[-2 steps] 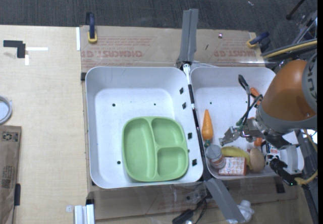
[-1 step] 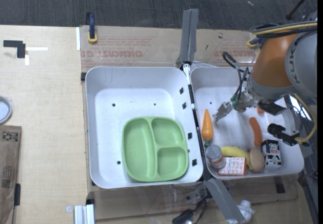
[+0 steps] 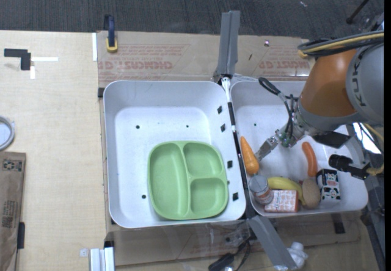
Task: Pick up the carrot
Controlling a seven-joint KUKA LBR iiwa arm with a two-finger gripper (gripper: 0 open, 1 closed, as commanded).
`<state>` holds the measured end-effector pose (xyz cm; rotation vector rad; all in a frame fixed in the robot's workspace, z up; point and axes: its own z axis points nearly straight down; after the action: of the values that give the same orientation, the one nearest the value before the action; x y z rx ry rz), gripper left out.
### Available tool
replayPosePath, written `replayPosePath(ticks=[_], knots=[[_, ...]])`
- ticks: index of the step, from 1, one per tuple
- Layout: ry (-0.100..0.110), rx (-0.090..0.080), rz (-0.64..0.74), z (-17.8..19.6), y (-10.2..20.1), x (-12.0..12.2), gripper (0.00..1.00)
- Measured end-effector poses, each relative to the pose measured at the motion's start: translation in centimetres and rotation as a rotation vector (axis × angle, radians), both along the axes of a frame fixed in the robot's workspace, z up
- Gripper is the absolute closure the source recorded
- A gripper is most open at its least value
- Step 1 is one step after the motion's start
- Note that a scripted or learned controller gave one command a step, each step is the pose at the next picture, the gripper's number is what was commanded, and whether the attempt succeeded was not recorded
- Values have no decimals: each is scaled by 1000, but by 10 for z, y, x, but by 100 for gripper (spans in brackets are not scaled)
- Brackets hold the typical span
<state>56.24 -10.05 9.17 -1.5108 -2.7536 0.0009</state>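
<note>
Against the right bin's left wall lies the carrot point(image 3: 248, 156), claw point(image 3: 266, 148) beside it, grip unclear

Two bins sit side by side on the counter point(image 3: 49, 111). The left bin point(image 3: 116, 141) holds a divided plate point(image 3: 188, 179), set toward its front right. In the right bin point(image 3: 250, 105), the carrot point(image 3: 248, 155) lies against the left wall, about midway back. The pincer point(image 3: 272, 143) hangs just right of the carrot, with the arm reaching in from the right (its finger state cannot be made out). Right of the pincer lies a sausage point(image 3: 310, 157). Along the front wall sit a small jar point(image 3: 259, 188), a carton point(image 3: 282, 201), a banana point(image 3: 285, 183) behind the carton, a potato point(image 3: 310, 192) and a small box point(image 3: 329, 185) rightmost.
</note>
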Motion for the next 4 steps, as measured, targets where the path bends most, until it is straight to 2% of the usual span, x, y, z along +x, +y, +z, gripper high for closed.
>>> replayPosePath(ticks=[1,2,3,4], knots=[[-2,0,-6,9,-1,0,100],[-4,-1,280,101,105,62,100],[-5,-3,362,171,13,70,100],[-2,1,800,100,87,52,100]])
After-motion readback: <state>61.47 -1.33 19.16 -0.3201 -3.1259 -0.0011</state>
